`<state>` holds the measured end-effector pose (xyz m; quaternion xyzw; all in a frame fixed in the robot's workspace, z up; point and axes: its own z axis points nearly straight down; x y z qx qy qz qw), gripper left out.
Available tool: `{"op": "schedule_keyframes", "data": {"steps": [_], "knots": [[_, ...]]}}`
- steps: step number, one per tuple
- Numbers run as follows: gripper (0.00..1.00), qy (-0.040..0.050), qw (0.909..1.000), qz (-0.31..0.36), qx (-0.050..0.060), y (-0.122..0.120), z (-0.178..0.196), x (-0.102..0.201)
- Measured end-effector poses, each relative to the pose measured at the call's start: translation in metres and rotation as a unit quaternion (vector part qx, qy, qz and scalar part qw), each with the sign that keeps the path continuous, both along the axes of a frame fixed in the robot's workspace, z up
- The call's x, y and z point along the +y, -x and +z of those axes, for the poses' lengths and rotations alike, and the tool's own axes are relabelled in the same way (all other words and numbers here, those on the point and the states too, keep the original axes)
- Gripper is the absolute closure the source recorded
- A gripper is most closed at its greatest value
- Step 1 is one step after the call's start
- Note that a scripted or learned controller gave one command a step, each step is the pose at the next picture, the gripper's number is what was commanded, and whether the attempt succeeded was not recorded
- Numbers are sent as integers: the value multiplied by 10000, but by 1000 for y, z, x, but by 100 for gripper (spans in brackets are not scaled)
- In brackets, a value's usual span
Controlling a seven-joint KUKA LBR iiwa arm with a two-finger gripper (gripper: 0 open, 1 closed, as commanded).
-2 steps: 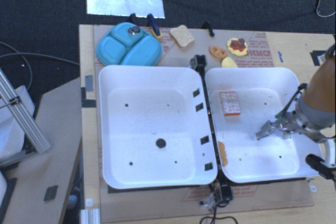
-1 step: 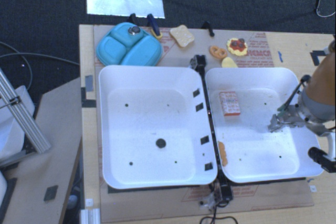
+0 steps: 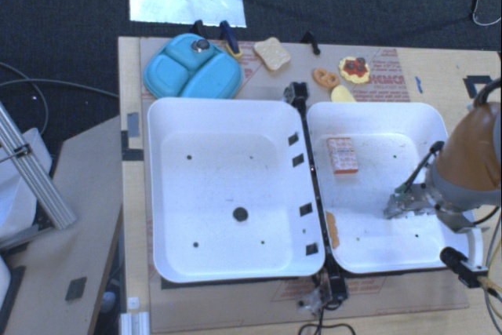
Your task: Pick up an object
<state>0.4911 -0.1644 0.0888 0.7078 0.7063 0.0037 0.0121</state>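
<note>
Small flat box, orange-red and white with pale printed panels, lying face up in the right bin, in its upper left part, near the divider wall yet apart from it; long sides running roughly up and down the view, upright edges not visible. Tan, rounded, cookie-like piece resting at the lower left of the same bin, pressed close against the divider wall, partly hidden by the rim, exact shape hard to tell. Small dark round disc lying flat on the floor of the left bin, below centre, well apart from every wall.
</note>
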Motion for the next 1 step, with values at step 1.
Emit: {"op": "schedule_keyframes", "data": {"steps": [1], "knots": [[100, -44, 9999, 6, 91, 4, 40, -44]]}}
